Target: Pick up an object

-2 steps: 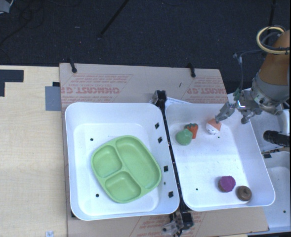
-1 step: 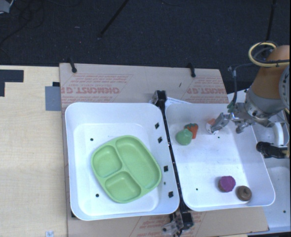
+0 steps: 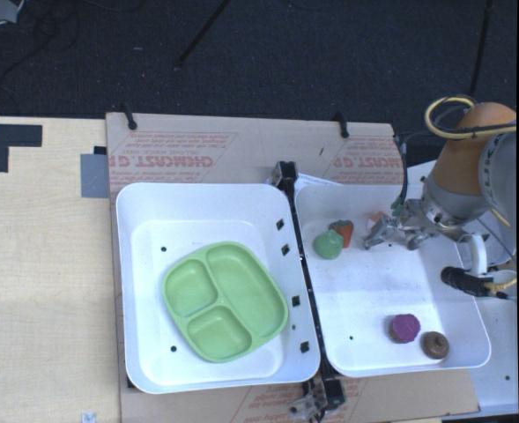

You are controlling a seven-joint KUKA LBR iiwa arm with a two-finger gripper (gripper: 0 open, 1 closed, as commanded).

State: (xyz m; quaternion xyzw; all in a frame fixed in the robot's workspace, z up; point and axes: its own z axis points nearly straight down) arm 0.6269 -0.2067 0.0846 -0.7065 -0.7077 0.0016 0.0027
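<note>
Bins, two of them and both white, lie side by side on a cardboard sheet (image 3: 241, 152) that has red print on it. The right bin (image 3: 374, 359) is the landmark here. Inside it, near the far left corner, a green ball-like object (image 3: 327, 246) rests, and a small red-orange object (image 3: 344, 230) touches it on the far side. Near the front right corner of the same bin a purple round object (image 3: 404, 328) sits, and just beside it, closer to the corner, a brown ring like a donut (image 3: 434, 345).

The gripper (image 3: 376, 233) is over the far part of the right bin, to the right of the green object and apart from it. Its metal fingers point toward the left, and nothing is seen between them; whether they are open or closed I cannot tell. The arm (image 3: 466, 161), with its orange band, stands behind the bin's far right corner.

To the left of the right bin, the left bin (image 3: 144, 227) holds a green divided plate (image 3: 224, 300) with three compartments.
</note>
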